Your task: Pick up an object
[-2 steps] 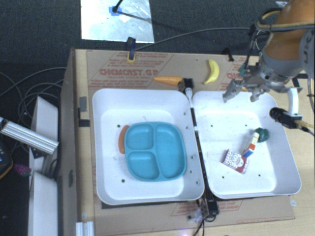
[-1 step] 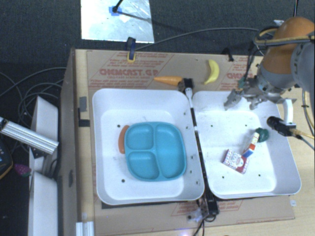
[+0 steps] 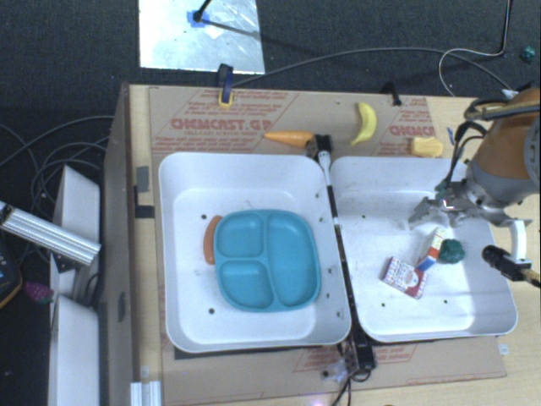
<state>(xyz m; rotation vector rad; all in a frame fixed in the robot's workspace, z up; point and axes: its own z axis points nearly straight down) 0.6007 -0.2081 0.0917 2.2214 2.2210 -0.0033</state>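
Over the right bin (image 3: pixel 482 311), near its far right side, the gripper (image 3: pixel 448 203) hangs low at the end of the grey arm (image 3: pixel 507 155); whether its jaws are spread or closed I cannot tell, since the metal parts at the wrist blur together from this angle; nothing can be seen held between them; the likely targets lie just below and in front of it: a small white and orange item (image 3: pixel 433 248) touching or nearly touching a dark green object (image 3: pixel 452 251), and a red and white packet (image 3: pixel 403 277) just beside them toward the bin's middle; the main risk, as I judge it, is that these three sit so close together that a descent may land between them, push one aside, or pinch two at once; the flat packet may also slip out of a grasp, lying low against the floor; the rounded green thing could roll away when touched; the bin's right wall is near, which may crowd the approach; elsewhere, the left bin (image 3: pixel 182 311) holds a blue divided plate (image 3: pixel 266 256) with a sausage-like piece (image 3: pixel 208 239) against its left edge; beyond the bins, on the cardboard, lie a carrot (image 3: pixel 287 139), a banana (image 3: pixel 365 123) and a yellow block (image 3: pixel 428 147), all well apart from the gripper and no hindrance
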